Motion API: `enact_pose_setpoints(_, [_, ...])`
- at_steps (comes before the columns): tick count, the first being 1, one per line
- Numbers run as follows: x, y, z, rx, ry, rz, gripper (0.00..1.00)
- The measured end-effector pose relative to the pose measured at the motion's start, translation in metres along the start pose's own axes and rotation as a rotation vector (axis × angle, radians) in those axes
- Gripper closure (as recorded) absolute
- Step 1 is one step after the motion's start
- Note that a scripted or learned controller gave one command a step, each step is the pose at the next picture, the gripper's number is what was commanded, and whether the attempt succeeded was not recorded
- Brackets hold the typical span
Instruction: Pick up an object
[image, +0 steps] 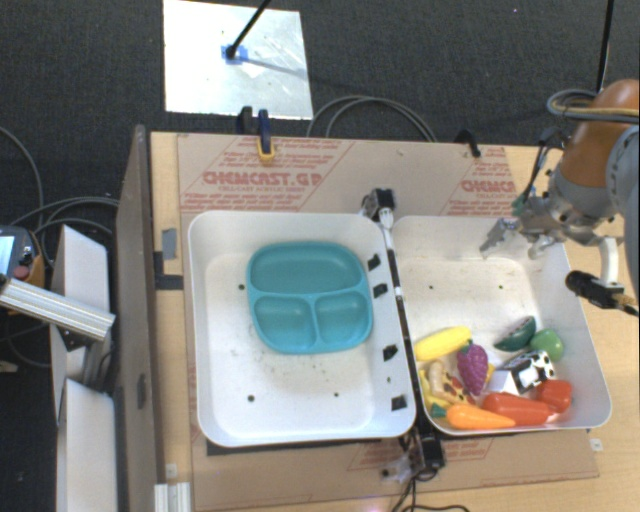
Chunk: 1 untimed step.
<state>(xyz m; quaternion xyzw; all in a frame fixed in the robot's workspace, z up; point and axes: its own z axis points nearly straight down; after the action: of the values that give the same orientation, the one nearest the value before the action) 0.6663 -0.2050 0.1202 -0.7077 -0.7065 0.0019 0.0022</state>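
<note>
Objects for picking lay heaped in the near corner of the right bin (560, 300): a yellow banana (441, 343), an orange carrot (478, 418), a purple piece (473, 366) and green ones (546, 344). Largest in my feed was the board (330, 170) under both bins, printed "CHEMCAST GP" in red. The left bin (215, 300) carried a teal divided tray (307, 297). My gripper (520, 235) hung over the right bin's far edge, well apart from the heap, holding nothing I could see; how far it was open, I couldn't tell.
</note>
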Motion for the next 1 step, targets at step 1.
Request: enact_pose_setpoints(1, [0.0004, 0.0031, -0.1019, -0.018, -0.004, -0.006, 0.00])
